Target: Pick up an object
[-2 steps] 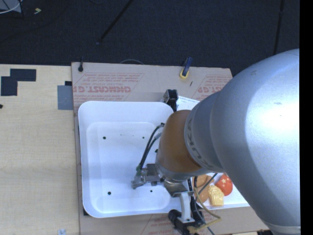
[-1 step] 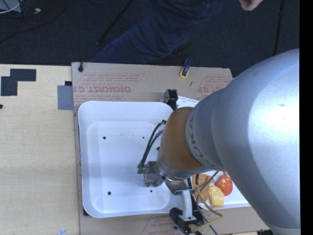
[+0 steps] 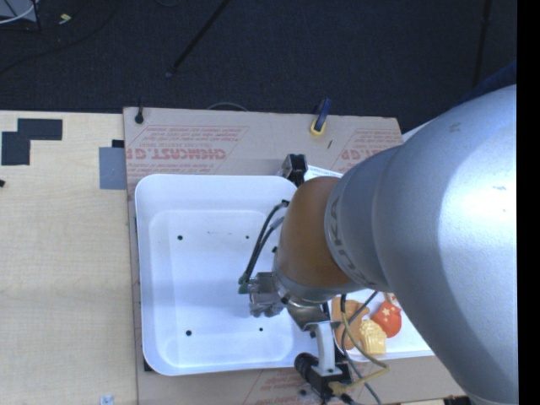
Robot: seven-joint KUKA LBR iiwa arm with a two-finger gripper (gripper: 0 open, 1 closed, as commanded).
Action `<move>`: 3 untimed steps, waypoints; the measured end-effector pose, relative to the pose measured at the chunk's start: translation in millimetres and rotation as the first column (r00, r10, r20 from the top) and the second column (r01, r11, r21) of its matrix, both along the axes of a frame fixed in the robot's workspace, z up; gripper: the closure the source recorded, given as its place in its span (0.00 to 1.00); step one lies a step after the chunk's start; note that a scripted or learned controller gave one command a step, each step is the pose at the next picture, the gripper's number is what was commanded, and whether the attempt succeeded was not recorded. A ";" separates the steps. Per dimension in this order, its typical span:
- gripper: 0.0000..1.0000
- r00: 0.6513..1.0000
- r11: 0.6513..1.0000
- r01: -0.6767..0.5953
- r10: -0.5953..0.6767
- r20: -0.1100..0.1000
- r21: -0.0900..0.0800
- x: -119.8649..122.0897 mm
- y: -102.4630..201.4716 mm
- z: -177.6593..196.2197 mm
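Pale wood bench top [image 3: 59, 260] fills the far left, well away from the gripper, with dark blocky marks [image 3: 32, 137] near its upper edge and a grey square [image 3: 110, 166] beside them. Next comes a brown cardboard sheet [image 3: 211, 142] printed with red lettering, lying under the bins, with a blue and yellow clamp [image 3: 321, 118] on its upper edge, up and to the right of the gripper.

On the cardboard sits the left bin [image 3: 156, 226], white and shallow, with small dark dots in its floor. The gripper [image 3: 263, 298] hangs over this bin's lower right part, close to the floor and just beside the wall shared with the other bin. It shows as a small grey and dark cluster with black cables [image 3: 261, 243] looping up from it to the wrist. Whether it is spread or closed cannot be told, and nothing can be made out in its hold.

Above and right of the gripper rises the orange band [image 3: 308, 234], then the broad grey arm [image 3: 430, 226], which covers most of the right bin [image 3: 405, 350]. In the uncovered lower strip of that bin, just right of the gripper and a little below it, lie the objects: a red piece [image 3: 387, 318], a yellow piece [image 3: 372, 337] touching it, and an orange piece [image 3: 346, 321] beside them. A dark fitting [image 3: 314, 369] with yellowish cable lies below the gripper at the bins' lower edge.
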State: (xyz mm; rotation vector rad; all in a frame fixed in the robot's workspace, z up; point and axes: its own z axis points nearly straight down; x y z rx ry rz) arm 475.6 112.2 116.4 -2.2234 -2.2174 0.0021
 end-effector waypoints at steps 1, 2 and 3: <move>1.00 1.000 1.000 -0.004 0.004 0.000 0.000 64.9 -0.9 -29.2; 1.00 1.000 1.000 0.002 -0.002 0.010 0.000 31.5 -63.4 102.8; 1.00 1.000 1.000 -0.010 0.010 0.004 0.003 75.9 26.9 120.1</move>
